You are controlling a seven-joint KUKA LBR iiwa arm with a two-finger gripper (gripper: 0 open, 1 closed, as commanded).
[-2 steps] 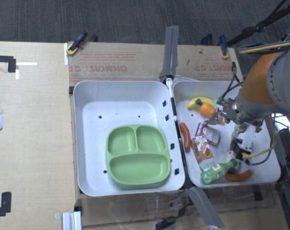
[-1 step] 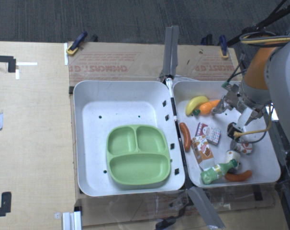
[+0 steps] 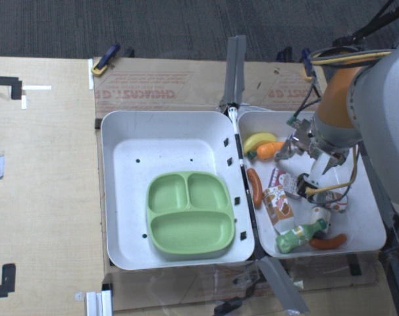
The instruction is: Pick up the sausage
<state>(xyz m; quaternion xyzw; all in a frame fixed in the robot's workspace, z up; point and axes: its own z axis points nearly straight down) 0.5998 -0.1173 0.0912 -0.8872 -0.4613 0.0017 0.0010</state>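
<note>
A reddish-brown sausage (image 3: pixel 255 186) lies lengthwise along the left wall of the right bin (image 3: pixel 371 232), with nothing touching it. My gripper (image 3: pixel 292 153) hangs over the upper middle of that bin, to the right of and a little above the sausage, close to an orange item (image 3: pixel 270 150). I see nothing held in it. A second red, elongated piece (image 3: pixel 328 242) lies near the bin's front right corner.
A yellow banana (image 3: pixel 260 139) sits at the right bin's back left. A snack packet (image 3: pixel 277 203) lies just right of the sausage, and a green bottle (image 3: pixel 298 237) lies at the front. The left bin (image 3: pixel 120 176) holds a green divided plate (image 3: pixel 189 212).
</note>
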